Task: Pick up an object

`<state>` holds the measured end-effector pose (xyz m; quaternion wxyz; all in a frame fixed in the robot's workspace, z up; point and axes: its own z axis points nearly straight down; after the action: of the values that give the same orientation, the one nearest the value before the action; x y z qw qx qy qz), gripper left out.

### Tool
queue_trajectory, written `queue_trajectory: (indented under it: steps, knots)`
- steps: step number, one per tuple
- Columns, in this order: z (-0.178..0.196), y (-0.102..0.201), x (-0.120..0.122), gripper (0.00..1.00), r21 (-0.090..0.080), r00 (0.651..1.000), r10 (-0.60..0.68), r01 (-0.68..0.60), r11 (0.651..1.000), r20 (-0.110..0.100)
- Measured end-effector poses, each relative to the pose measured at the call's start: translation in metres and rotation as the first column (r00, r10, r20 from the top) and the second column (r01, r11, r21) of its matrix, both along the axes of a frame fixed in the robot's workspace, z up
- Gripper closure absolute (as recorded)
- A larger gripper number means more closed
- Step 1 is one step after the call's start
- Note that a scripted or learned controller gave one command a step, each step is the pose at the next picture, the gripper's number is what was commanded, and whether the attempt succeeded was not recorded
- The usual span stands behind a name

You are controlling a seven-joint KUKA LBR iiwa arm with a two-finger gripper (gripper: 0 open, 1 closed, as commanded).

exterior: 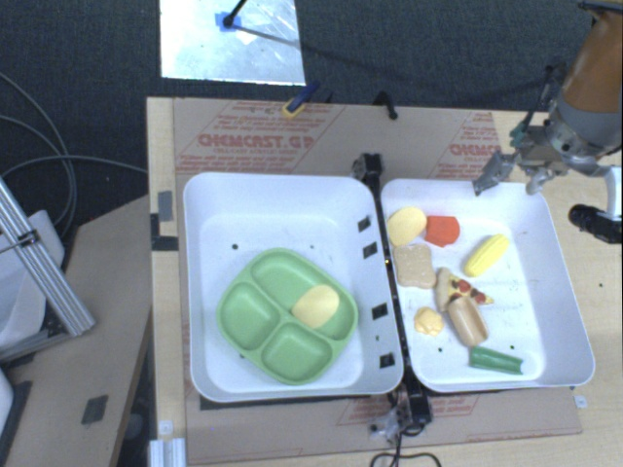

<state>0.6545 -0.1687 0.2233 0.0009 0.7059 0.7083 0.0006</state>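
The right bin [555, 261] holds several toy foods: a yellow round piece [407, 225], a red tomato [443, 230], a yellow corn cob [487, 254], a tan bread slice [416, 267], a pizza slice [456, 285], a hot dog [466, 322], a small yellow lump [428, 320] and a green pod [496, 361]. My gripper [511, 178] hangs over the bin's far right corner, above and right of the tomato. Its two fingers stand spread, open, with nothing between them.
The left bin [243, 202] carries a green divided plate [263, 314] with a pale yellow food piece [315, 305] in one compartment. A black divider [382, 261] runs between the bins. A shiny sheet [232, 27] lies beyond the bench.
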Motion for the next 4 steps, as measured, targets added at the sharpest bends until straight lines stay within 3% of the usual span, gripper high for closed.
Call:
queue_trajectory:
  steps: [1,2,3,4]
  knots:
    - [-0.146,-0.040,-0.025,0.00,0.001,1.000,-0.006,0.006,1.000,-0.007]
    - [-0.126,-0.038,-0.020,1.00,-0.002,1.000,0.000,0.000,1.000,0.005]
    - [-0.138,0.032,0.016,1.00,0.002,1.000,0.008,-0.008,1.000,0.004]
    - [-0.138,0.081,-0.006,1.00,0.000,1.000,0.004,-0.004,1.000,-0.001]
